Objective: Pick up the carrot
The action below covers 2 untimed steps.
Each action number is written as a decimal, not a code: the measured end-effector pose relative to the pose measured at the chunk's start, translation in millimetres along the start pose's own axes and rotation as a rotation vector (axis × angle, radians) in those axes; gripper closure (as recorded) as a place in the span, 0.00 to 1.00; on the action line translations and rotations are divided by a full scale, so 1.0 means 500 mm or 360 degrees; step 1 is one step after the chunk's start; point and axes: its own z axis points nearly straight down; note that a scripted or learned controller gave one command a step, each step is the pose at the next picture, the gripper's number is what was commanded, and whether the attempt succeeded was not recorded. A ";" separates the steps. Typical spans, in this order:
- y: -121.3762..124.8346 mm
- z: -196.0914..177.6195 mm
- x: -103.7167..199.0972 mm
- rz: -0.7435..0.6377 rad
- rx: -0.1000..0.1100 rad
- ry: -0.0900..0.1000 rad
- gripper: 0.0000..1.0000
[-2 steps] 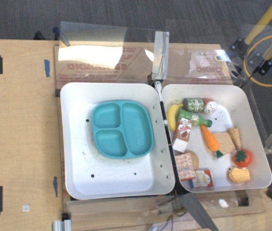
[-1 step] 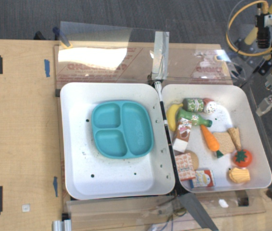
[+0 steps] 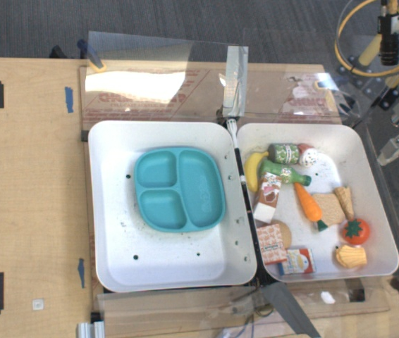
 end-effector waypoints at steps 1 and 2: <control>-0.131 -0.011 -0.009 -0.0713 -0.0013 -0.0006 1.00; -0.134 -0.035 -0.008 -0.0702 -0.0001 -0.0005 1.00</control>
